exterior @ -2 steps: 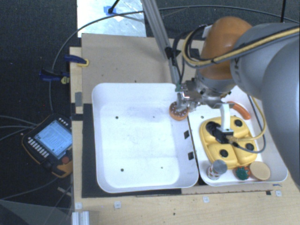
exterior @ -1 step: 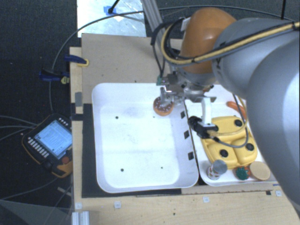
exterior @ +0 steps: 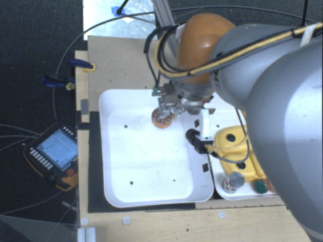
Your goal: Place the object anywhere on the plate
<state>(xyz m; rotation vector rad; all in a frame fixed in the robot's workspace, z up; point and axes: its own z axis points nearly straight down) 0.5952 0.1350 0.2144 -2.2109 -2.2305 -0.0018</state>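
My gripper (exterior: 163, 113) hangs over the far middle of the left white bin (exterior: 146, 185). A small round brown-orange object (exterior: 162, 120) sits at its fingertips, with the grey fingers (exterior: 165, 106) closed over its top. A yellow plate (exterior: 233, 146) lies in the right bin (exterior: 222, 191), partly hidden under the arm. The gripper is well to the left of the plate.
In the right bin, near its front edge, stand a small grey cylinder (exterior: 233, 181) and a green object (exterior: 260, 186). The big grey arm covers most of the right bin. A teach pendant (exterior: 54, 151) lies off the bench at the left.
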